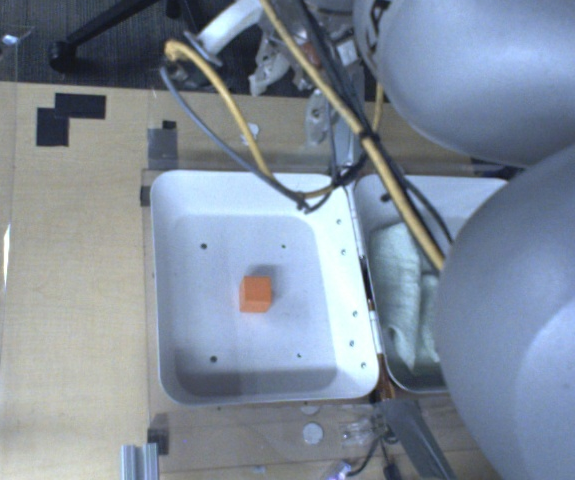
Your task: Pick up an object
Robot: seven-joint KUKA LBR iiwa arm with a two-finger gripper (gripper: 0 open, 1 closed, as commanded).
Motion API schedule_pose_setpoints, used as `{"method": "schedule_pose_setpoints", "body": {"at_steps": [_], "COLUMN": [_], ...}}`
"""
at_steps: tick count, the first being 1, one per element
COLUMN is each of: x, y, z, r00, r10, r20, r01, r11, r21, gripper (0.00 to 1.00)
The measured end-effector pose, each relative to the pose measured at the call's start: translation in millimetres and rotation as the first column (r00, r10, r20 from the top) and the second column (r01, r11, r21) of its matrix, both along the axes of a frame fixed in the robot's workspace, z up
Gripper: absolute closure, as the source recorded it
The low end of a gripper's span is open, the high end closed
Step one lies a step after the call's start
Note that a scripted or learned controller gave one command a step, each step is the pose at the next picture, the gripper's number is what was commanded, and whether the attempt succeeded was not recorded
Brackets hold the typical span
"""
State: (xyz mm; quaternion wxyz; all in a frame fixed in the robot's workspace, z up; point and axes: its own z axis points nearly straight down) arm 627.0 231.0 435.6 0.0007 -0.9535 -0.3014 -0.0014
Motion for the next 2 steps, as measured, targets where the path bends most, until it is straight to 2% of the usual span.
{"method": "schedule_pose_setpoints", "body": {"at_steps": [1,2], "x": [20,-7], "y": [-14,-66], "z": [-156,-329], "r00": [0.985,0.933], "r10": [-0.175,-0.359], "r20": [-0.003,-0.003], "r01": [0.175,0.359], "r11": [0.985,0.933], "r21": [-0.002,-0.003], "gripper": [0.0,0.0]}}
